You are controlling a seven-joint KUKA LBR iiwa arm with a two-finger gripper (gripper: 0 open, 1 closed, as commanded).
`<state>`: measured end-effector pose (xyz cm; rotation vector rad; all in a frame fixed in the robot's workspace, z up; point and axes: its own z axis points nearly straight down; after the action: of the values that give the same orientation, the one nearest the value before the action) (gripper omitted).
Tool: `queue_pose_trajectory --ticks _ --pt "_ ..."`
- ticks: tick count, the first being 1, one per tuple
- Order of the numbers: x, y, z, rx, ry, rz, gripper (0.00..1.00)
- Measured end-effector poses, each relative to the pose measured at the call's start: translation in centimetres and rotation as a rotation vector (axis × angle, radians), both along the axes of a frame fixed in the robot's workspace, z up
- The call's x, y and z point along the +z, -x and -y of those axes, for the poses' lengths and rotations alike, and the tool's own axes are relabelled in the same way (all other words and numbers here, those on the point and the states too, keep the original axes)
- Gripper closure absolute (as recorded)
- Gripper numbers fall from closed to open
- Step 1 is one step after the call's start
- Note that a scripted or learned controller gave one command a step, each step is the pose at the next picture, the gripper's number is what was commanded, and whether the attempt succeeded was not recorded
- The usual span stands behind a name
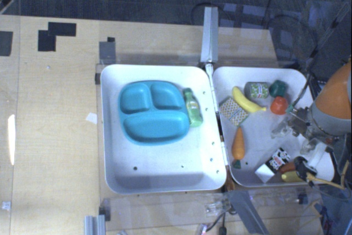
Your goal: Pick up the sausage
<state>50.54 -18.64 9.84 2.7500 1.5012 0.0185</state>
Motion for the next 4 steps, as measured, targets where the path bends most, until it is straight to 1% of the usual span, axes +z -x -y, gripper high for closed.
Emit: queue_pose_trajectory --ticks 1,2,3,4 --pt "5.8 1.8 1.0 -0.048 -0.002 -0.014 0.00" --pt "-0.5 1.8 0.8 -0.023 -0.003 -0.014 0.00" --pt "-1.0 1.4 1.0 -0.246 -0.009 -0.006 0.00" --pt "0.0 1.2 1.0 -0.238 -0.005 -0.002 1.00"
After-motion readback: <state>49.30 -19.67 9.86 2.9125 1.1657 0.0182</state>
